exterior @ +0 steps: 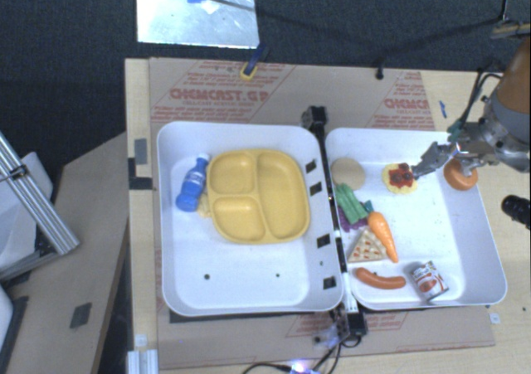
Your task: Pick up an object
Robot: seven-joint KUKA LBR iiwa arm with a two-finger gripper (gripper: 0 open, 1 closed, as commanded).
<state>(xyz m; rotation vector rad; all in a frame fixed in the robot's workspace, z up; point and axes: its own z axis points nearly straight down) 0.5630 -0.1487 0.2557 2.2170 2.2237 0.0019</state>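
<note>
We're seeing the left bin [178, 281] holding a yellow tray [253, 196] and blue bottle [192, 183]; the right bin [477, 260] carrying carrot [382, 234], sausage [381, 279], can [429, 279]. The gripper [425, 161] is hovering over the tart [400, 177]; grip unclear.

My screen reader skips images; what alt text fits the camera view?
A grey arm's gripper hovers over the right bin near a small yellow and red toy. The left bin holds a yellow divided tray.
</note>
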